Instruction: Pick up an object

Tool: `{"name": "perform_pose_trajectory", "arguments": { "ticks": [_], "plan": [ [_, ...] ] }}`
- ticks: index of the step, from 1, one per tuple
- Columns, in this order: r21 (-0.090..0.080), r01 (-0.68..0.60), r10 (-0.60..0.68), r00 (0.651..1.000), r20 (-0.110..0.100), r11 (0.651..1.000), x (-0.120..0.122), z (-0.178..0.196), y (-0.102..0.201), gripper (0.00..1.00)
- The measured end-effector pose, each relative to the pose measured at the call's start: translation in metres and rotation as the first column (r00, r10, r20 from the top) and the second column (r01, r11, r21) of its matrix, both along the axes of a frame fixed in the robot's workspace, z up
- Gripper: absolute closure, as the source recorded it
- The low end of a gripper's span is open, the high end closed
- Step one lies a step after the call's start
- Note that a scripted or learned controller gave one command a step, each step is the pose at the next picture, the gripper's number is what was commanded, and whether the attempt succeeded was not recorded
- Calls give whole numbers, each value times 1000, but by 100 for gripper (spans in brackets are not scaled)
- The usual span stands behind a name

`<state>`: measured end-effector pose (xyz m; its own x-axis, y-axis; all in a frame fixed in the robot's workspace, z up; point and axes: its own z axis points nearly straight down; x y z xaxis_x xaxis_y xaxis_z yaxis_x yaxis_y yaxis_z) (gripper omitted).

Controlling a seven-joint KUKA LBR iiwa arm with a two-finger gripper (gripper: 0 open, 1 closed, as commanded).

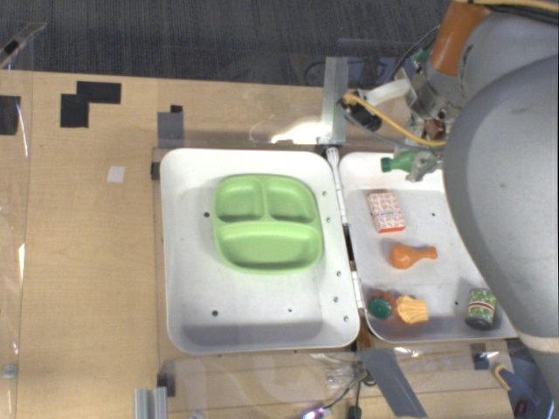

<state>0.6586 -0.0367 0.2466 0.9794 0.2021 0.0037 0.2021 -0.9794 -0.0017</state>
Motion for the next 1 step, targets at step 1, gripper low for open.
{"name": "perform_pose_trajectory", "arguments": {
  "ticks": [1],
  "plan": [
    [-1, 0, 0, 1000, -3, 1000, -3, -41, -13, 100]
  ]
}}
